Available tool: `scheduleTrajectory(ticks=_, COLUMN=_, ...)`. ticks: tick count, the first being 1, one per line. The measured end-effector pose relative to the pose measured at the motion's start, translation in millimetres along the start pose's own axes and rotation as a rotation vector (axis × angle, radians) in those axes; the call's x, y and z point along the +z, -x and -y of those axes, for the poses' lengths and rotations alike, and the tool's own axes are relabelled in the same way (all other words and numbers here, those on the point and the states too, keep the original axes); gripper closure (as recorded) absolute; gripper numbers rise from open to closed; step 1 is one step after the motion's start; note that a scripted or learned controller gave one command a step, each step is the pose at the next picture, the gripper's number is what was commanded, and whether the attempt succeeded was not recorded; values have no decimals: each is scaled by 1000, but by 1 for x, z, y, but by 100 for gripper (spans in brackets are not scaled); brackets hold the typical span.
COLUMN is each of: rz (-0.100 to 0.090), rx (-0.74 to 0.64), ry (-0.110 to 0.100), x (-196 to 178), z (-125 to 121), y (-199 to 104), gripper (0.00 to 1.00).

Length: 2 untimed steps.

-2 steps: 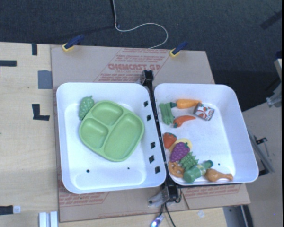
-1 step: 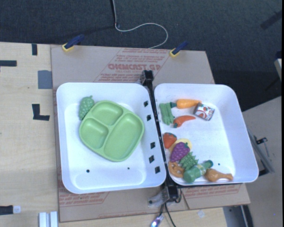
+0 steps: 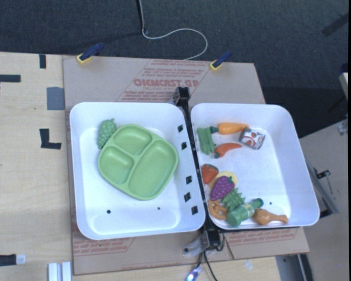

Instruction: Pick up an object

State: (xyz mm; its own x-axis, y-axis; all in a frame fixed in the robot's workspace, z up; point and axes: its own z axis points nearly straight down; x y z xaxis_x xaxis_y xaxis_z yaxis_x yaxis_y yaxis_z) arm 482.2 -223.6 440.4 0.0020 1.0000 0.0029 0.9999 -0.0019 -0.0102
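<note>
White plastic forms both shallow bins, left bin [image 3: 85, 174] and right bin [image 3: 292, 163], butted along a black centre seam.

Nearest the camera, at the right bin's front edge, lies a crowded cluster: an orange gourd-shaped piece [image 3: 269, 218], a green piece [image 3: 241, 213] touching it, and purple grapes [image 3: 221, 188] just behind, over something yellow. These items overlap and offer poor clearance.

Mid-bin, by the seam, sits a red-orange piece [image 3: 209, 172]. Behind it an orange pepper-like piece [image 3: 227, 149] lies with its long axis running left to right, slightly tilted.

Farthest back are green beans [image 3: 205, 139], a carrot [image 3: 231, 128] lying left to right, and a small can [image 3: 251, 138] on its side. The can stands apart from its neighbours on its right and near sides, and is judged the cleanest candidate. Its red-and-white label is too small to read.

In the left bin rest a green divided plate [image 3: 138, 161] and a green grape bunch [image 3: 106, 132] touching its far-left rim.

Cardboard [image 3: 164, 81] beneath the bins carries red print, apparently "CHEMCAST"; smaller lines are illegible.

Gripper state cannot be reported. The arm enters from the right, so the right bin's contents are judged nearer its reach.
</note>
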Motion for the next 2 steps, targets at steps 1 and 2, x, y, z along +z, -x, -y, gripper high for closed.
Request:
scheduleTrajectory(ticks=1, rz=8, rx=-5, ry=20, x=-94, z=-39, y=-1, gripper=100)
scheduleTrajectory(ticks=2, rz=1, rx=0, ry=2, x=-13, z=0, y=0, gripper=100)
